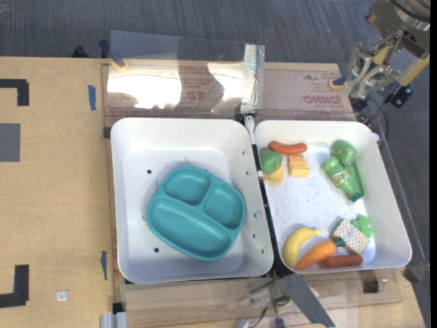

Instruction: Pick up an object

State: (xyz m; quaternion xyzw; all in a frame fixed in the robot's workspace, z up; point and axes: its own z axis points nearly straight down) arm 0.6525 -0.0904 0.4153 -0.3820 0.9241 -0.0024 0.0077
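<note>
Tool (372,63) parked upper right, off the bins; finger state cannot tell. Toys (321,203) lie loose in right bin (392,203), awaiting pick.

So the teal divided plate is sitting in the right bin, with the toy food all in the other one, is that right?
Not quite. The camera view shows the teal divided plate in the left bin, not the right. The toy food, such as the banana and carrot, lies in the right bin.
</note>
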